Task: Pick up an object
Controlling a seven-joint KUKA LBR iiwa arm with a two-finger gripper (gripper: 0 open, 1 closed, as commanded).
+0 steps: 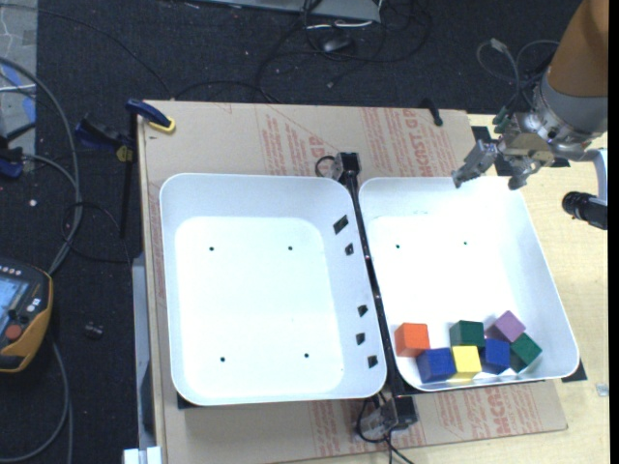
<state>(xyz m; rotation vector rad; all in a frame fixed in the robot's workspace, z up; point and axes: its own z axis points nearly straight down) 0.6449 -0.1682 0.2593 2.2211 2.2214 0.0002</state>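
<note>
Over the far rim of the right bin point(542, 230) we see the gripper point(493, 172), fingers spread apart and gripping nothing, coloured blocks point(469, 348) clustered in that bin's near corner, well apart from it.

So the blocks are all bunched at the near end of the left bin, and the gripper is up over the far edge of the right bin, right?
Not quite: the blocks are bunched at the near end of the right bin, not the left bin. The camera view shows this. The gripper is indeed over the right bin's far edge.
</note>
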